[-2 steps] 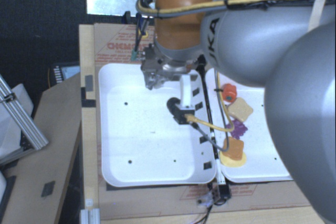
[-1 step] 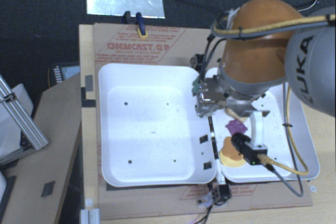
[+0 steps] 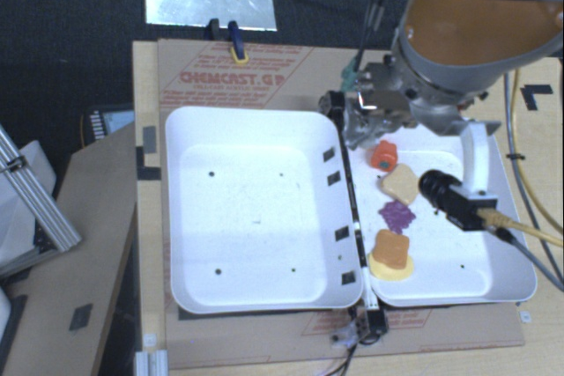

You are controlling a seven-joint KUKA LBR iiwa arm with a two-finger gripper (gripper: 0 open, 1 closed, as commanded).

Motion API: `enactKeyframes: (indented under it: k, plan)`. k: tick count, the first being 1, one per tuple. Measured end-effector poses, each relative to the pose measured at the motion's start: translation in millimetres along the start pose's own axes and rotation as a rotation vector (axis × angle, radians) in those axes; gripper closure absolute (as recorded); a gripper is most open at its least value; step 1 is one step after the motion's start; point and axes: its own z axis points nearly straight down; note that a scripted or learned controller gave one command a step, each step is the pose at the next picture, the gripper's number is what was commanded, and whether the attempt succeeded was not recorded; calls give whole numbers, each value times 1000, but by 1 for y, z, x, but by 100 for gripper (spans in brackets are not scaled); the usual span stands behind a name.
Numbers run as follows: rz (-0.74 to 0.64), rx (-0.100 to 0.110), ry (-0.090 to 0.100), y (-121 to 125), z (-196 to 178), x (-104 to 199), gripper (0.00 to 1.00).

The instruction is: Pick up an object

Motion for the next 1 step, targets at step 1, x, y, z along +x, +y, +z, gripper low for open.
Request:
enactKeyframes:
  k: [1]
  plan:
    - [-4,12,-2,0,-32,65,100]
